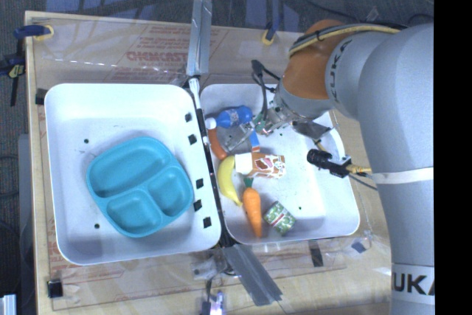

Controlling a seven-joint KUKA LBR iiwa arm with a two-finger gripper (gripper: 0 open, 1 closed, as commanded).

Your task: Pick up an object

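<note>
Lying lengthwise, carrot (252, 210) tip down

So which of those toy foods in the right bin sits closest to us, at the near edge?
The small green can, lying beside the carrot's tip, below the banana.

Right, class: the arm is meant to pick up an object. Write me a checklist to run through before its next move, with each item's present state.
1. Gripper is over the right bin, near its upper left part: ok.
2. Objects within reach there, a blue bottle and a small printed carton: ok.
3. Something held between the fingers: cannot tell.
4. Banana and carrot lie close together, touching or nearly so, which could hinder a clean grasp: not ok.
5. Green can lies apart from the gripper: ok.
6. Blue divided tray sits in the left bin, out of the way: ok.
</note>
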